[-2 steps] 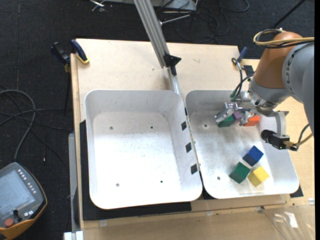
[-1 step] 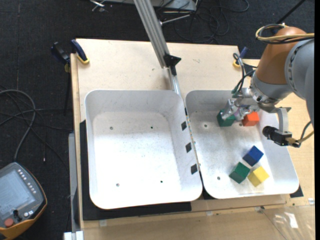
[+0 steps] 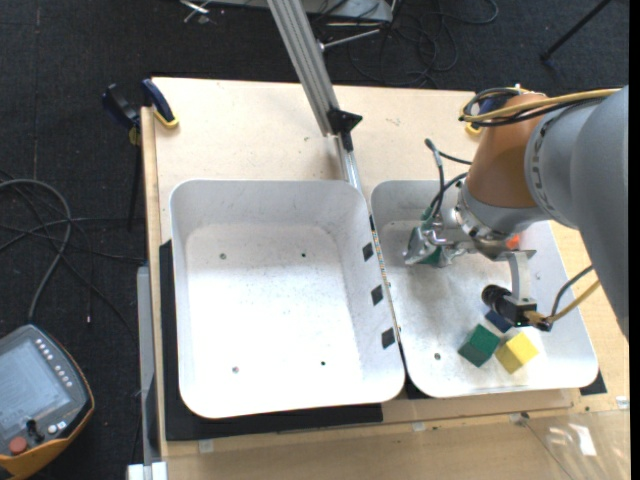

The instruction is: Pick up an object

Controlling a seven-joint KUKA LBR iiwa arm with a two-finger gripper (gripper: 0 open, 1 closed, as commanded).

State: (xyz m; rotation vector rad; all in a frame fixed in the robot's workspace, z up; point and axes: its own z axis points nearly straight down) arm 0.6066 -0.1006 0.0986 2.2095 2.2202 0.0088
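Two white bins (image 3: 270, 198) sit side by side on the surface (image 3: 250, 128); the fingers (image 3: 425, 248) are low in the right bin, shut on something green (image 3: 437, 254). Near the front lie a green block (image 3: 479, 346), a yellow block (image 3: 519, 352) and a blue block (image 3: 497, 321), close together.

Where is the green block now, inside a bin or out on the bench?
Inside. The green block lies on the right bin's floor, beside the yellow block.

Gripper (image 3: 422, 248) sits low in the right bin (image 3: 570, 368), a dark green item at its fingers, grasp unconfirmed; green block (image 3: 479, 346) and yellow block (image 3: 518, 352) touch near the front wall.
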